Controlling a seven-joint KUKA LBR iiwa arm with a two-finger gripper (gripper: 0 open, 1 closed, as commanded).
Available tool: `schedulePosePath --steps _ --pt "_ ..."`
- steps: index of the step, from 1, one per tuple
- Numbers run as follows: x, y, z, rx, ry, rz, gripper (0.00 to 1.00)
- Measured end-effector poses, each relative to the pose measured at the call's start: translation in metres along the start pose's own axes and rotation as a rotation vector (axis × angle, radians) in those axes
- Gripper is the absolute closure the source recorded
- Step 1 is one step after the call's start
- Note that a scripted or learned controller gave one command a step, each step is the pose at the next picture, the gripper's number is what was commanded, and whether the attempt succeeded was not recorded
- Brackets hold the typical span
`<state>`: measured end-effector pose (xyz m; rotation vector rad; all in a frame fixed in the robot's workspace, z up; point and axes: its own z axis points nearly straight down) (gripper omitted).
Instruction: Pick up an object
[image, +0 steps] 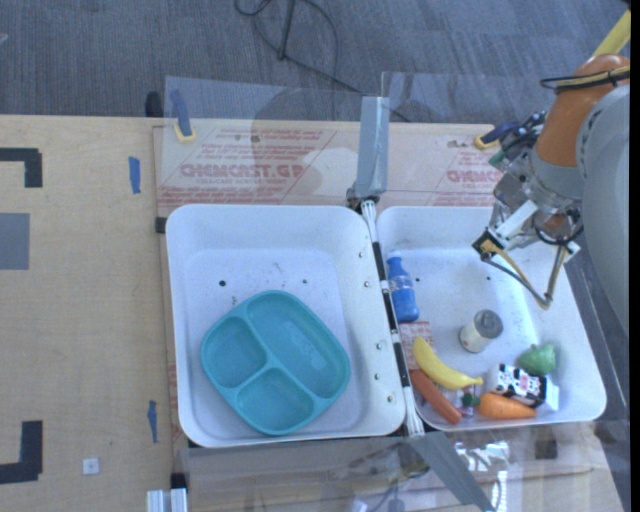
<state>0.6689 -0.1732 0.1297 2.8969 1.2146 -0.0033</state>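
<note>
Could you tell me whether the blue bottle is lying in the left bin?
No, the blue bottle lies in the right bin, against its left wall; the left bin holds the teal tray.

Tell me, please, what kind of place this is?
Probably a robotics lab set up for grasping trials. A robot arm reaches over two white bins on a bench, one holding toy food such as a banana, the other a teal divided tray.

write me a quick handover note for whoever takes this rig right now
Claw: above the back of the right bin, nothing between its fingers; open or shut not discernible.
Right bin: blue bottle by the left wall, small jar mid-bin, banana, carrot, green item and other toys at the front.
Left bin: teal divided plate.
Done: nothing picked.
Left: descend, grasp one object, lift.
</note>
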Motion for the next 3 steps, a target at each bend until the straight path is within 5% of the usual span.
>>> schedulePosePath --steps 1,2,3 --pt "0.005 -0.036 0.042 -0.005 0.003 -0.261 1.00" --pt "0.019 -0.022 -0.167 -0.004 0.003 -0.343 1.00" --pt "0.020 -0.023 -0.167 -0.002 0.002 -0.346 0.00"
